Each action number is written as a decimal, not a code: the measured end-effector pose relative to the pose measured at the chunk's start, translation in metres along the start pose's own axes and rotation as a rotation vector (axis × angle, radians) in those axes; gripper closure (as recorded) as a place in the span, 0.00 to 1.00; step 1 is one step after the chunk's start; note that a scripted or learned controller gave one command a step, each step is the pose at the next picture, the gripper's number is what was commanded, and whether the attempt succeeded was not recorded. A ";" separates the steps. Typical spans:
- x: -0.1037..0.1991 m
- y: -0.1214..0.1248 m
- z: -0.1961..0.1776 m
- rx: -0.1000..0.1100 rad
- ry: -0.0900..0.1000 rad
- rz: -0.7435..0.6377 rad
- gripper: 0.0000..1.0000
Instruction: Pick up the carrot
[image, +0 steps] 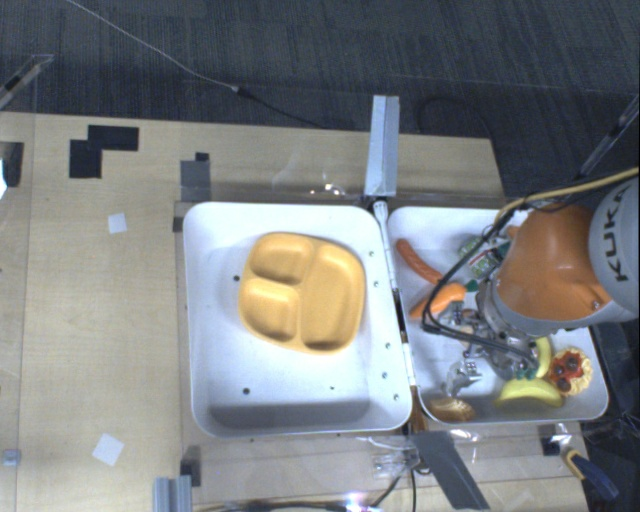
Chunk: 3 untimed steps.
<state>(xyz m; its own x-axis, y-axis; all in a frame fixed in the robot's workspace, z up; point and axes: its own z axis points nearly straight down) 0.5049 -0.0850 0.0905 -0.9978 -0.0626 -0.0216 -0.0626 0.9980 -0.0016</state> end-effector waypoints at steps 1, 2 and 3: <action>-0.013 -0.002 0.001 -0.001 0.011 0.026 0.00; -0.065 -0.001 0.002 0.000 0.007 0.146 0.00; -0.107 -0.004 0.004 0.000 0.007 0.118 0.00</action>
<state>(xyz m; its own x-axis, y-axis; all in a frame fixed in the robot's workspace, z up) 0.6118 -0.0822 0.0892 -0.9983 0.0555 -0.0149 0.0555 0.9985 0.0001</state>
